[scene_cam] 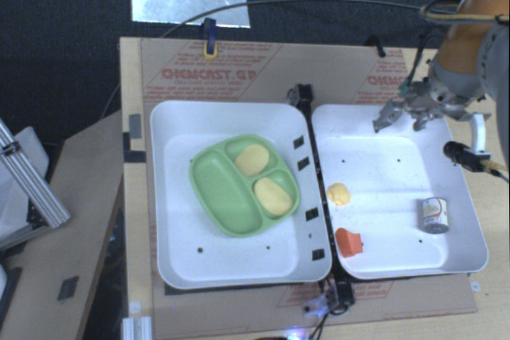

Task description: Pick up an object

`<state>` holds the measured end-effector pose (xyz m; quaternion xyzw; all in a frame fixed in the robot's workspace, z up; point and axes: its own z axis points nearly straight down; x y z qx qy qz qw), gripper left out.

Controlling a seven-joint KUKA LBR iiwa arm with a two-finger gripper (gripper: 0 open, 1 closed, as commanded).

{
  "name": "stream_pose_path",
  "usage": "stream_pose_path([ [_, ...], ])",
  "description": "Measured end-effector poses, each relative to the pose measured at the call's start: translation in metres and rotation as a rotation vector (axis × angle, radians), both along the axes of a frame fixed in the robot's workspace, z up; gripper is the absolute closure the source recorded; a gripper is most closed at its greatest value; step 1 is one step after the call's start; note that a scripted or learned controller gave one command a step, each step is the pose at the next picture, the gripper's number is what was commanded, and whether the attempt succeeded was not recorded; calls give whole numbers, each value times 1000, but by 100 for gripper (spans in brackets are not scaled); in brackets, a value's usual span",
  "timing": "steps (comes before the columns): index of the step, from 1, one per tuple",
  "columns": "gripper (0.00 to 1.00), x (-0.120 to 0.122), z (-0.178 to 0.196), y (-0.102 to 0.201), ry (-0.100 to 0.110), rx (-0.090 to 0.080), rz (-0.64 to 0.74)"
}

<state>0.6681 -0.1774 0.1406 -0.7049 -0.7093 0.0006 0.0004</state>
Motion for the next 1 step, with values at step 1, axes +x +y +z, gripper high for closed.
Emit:
stream_pose_path([
  [1,0,0,-52,1,0,0,1],
])
